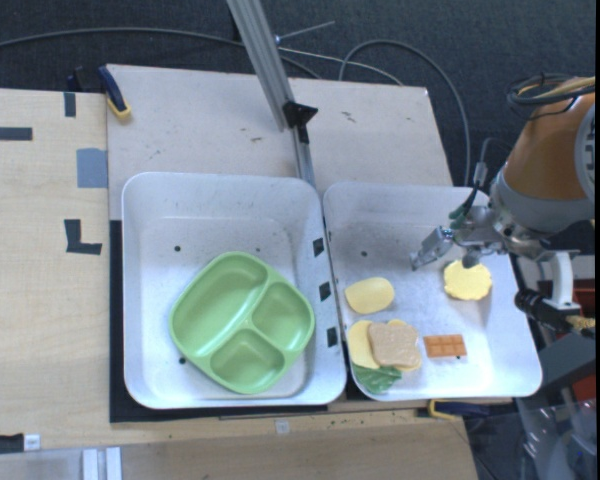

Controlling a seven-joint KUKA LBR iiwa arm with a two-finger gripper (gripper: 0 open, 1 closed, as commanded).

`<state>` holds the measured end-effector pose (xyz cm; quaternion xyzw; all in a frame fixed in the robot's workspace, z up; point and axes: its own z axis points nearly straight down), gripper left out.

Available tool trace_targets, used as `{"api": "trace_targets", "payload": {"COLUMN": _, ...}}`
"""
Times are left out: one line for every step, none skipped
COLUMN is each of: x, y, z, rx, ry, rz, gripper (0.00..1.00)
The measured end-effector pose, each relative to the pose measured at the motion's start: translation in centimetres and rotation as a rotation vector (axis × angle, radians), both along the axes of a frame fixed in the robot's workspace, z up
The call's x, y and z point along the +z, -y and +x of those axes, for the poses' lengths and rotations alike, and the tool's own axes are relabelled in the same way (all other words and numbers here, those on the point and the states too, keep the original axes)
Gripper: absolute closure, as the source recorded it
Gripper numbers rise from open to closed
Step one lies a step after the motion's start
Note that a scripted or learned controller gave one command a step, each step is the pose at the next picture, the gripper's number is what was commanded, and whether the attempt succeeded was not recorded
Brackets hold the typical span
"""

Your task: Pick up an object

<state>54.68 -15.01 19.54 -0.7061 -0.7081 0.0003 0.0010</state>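
The right bin [380, 208] holds several toy foods. A pale yellow oval piece [369, 294] lies near its left wall. A sandwich stack [385, 350] of tan bread, yellow cheese and green lettuce sits at the front. A small orange waffle-like block [444, 346] lies to its right, and a yellow round piece [467, 282] sits by the right wall. My gripper [442, 245] hangs over the bin's right half, just left of and above the yellow round piece, with its fingers spread and nothing between them.
The left bin [145, 208] holds a green divided plate [243, 320]. A metal pole [265, 53] slants over the back of the bench. Cables lie on the dark floor behind. The arm's orange and grey body [550, 168] looms over the right bin's right edge.
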Motion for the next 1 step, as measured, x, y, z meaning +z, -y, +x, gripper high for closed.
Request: {"api": "trace_targets", "payload": {"x": 0.01, "y": 0.02, "z": 0.00, "rx": 0.000, "ry": 0.000, "rz": 0.000, "gripper": 0.00}}
